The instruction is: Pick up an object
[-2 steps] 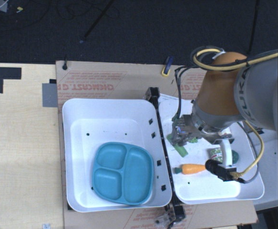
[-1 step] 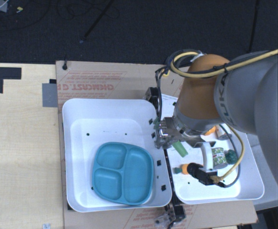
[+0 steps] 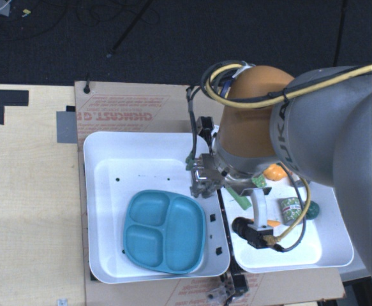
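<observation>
- Gripper [image 3: 201,178]: above the wall shared by the two bins; whether spread or closed cannot be told.
- Blue divided tray [image 3: 163,231]: at its 7 o'clock, in the left bin [image 3: 109,171].
- Orange ball [image 3: 275,172]: at its 3 o'clock.

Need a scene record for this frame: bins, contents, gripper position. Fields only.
left bin: blue divided tray, lying flat
right bin: orange object, green strip, green-labelled item, teal ball
gripper: above the wall between the bins, beside the tray's upper right corner
arm: covers part of the right bin
held: nothing visible
</observation>
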Robot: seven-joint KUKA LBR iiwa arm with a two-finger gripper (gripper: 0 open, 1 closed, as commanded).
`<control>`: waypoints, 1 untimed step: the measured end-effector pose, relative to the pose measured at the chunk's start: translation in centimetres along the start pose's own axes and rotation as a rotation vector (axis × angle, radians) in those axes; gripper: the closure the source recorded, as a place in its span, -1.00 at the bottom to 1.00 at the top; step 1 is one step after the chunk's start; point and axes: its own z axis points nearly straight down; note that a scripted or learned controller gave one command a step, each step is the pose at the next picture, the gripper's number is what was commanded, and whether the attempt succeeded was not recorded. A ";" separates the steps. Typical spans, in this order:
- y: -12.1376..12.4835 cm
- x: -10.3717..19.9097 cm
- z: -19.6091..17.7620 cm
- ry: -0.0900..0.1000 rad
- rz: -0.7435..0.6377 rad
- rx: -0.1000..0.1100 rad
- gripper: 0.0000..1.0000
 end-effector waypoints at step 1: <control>0.3 2.2 0.0 -0.001 0.002 0.000 1.00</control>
